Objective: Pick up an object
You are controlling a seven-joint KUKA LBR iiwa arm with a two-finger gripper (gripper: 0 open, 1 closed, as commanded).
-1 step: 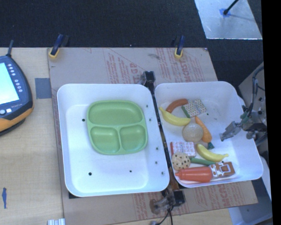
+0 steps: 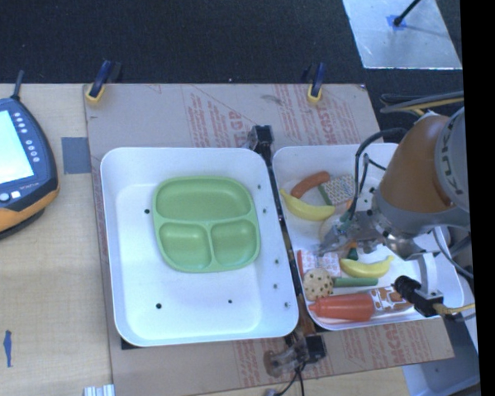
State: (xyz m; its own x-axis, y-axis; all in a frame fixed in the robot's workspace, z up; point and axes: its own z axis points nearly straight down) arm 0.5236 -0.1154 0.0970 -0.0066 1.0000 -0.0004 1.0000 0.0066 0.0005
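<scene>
My gripper reaches down into the right bin from the right, its tip low among the toys near the bin's middle. Around it lie a yellow banana, a red sausage, a second yellow banana, a round cookie and a long red-orange carrot. A small patterned packet sits behind the tip. The arm's orange band covers the bin's right half.
The left bin holds a green divided plate. A tablet-like pendant lies at the far left of the bench. Clamps pin the cardboard sheet at the back edge.
</scene>
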